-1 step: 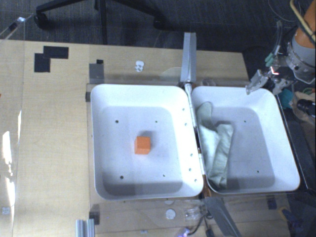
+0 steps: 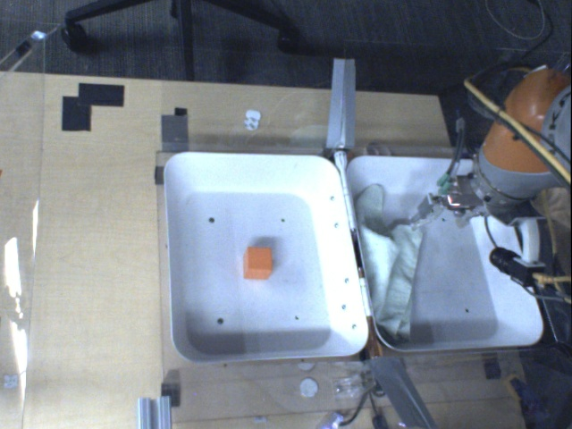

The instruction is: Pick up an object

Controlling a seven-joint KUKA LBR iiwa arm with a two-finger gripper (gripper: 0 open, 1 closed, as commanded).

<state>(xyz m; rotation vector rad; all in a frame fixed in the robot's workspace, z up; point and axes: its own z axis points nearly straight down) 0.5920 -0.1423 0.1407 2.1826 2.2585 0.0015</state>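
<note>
Tool (image 2: 444,200): over the right bin (image 2: 465,324), near its upper edge; fingers appear closed on a corner of the pale cloth (image 2: 398,266), lifted a little.
Cloth: crumpled along the left wall of the right bin, long axis running from top to bottom of the view.
Orange cube (image 2: 258,263): alone in the left bin (image 2: 192,239), well apart.
Key relation: cloth hanging down-left from the tool; cube far to the left, across the divider.
Next, as judgement: raise straight up, grip perhaps thin.

Two white bins (image 2: 179,239), one orange cube (image 2: 258,263), one pale cloth (image 2: 393,257).
</note>
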